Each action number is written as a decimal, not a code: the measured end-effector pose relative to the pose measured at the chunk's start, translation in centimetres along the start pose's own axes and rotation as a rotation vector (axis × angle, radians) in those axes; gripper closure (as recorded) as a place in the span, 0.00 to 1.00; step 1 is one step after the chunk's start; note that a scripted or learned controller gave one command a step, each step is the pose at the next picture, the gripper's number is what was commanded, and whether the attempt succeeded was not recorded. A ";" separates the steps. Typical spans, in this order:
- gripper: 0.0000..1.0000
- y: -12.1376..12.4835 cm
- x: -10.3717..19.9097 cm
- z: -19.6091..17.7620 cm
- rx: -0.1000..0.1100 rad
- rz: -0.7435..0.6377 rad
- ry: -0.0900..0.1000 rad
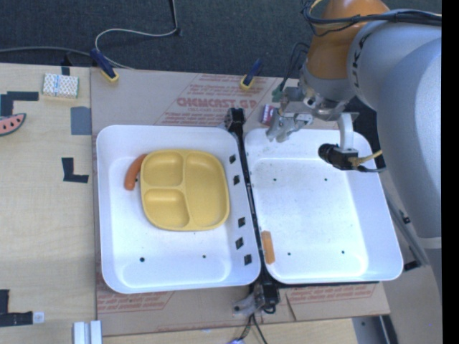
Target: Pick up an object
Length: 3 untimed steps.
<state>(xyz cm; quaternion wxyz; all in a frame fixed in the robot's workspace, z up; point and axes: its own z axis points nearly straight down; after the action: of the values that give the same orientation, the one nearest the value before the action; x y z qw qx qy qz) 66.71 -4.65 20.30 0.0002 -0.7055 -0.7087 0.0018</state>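
2 bins: white, shallow, side by side on printed cardboard; left bin, right bin.
Far-left bench: small checkered block, a red slice-shaped item cut off by the frame edge, black tape marks.
Clamps: two blue/yellow clips at the cardboard's top edge and.
Left bin contents: orange sausage-shaped piece touching the left rim of a yellow divided plate; plate sits upper-mid in the bin.
Divider: black clips along the seam betw. the bins.
Right bin contents: small orange piece against the bin's left wall, low in the frame.
Gripper: over the right bin's upper-left corner, nothing seen held.
Objects vs gripper: small orange piece is well apart, below it in the frame; plate and sausage piece lie to its left, across the seam.
Grip state: can't tell, tip is small and blurred against the bin rim.
In the way: nothing betw. gripper and small orange piece, bare bin floor only.
Arm: grey w. orange band, covers the right bin's upper-right corner; a black fitting hangs below the wrist.
Hard to read: small pink/white item just left of the gripper, too small to ID.
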 end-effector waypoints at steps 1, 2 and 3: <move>0.00 0.0 0.0 0.0 0.000 0.000 -0.001; 1.00 0.0 0.0 -0.9 0.001 -0.001 -0.001; 0.00 0.0 0.0 -0.9 0.001 -0.001 -0.001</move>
<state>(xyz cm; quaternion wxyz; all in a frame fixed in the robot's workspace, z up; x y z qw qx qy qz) 66.71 -4.63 21.22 0.0000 -0.7051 -0.7091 0.0026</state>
